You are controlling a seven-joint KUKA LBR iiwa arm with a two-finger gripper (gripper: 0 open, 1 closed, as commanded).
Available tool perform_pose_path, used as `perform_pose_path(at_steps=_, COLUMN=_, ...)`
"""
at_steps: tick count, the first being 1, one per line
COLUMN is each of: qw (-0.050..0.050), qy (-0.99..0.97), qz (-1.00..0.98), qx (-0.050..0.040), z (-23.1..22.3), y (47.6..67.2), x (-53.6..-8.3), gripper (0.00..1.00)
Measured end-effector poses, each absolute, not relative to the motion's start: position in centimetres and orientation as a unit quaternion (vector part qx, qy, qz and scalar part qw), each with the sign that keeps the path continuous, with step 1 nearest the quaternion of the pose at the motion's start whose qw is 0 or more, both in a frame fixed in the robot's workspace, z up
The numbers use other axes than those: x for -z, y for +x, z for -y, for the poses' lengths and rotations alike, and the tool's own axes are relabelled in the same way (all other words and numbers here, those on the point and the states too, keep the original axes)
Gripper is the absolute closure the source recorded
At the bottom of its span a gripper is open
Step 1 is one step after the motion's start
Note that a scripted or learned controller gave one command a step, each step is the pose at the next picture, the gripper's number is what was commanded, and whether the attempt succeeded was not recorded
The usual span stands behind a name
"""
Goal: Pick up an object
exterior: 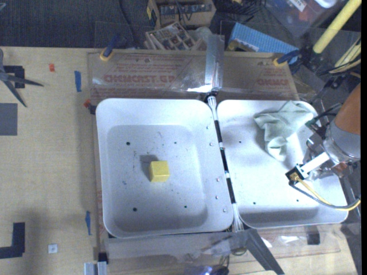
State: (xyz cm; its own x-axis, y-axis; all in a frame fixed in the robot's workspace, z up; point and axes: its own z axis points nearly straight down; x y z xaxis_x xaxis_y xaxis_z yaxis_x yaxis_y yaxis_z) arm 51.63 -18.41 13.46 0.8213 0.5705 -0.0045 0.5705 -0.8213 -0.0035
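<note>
Cluttered bench; in rt white bin, gripper near cloth, open/shut unclear. Risk: pinching just loose fold, slip-out.

Bench: pale wood, carrying two white bins side by side.
Clear sheet: red lettering, lying flat just behind the bins.
Blue tape: short strip left of the sheet.
Cardboard box: beyond the bench's far edge.
Blue pad: right of the box.
Yellow tube: slanting at top right.
</note>
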Motion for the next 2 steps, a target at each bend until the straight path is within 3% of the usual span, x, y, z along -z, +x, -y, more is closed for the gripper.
perform_pose_path(at_steps=1, qw=0.001, qy=-0.912, qz=0.41, qx=-0.002, z=22.4, y=48.6, x=-19.7, gripper=1.0)
perform_pose_path(at_steps=2, qw=0.002, qy=-0.977, qz=0.212, qx=-0.0034, z=19.7, y=47.8, x=-11.6, gripper=1.0)
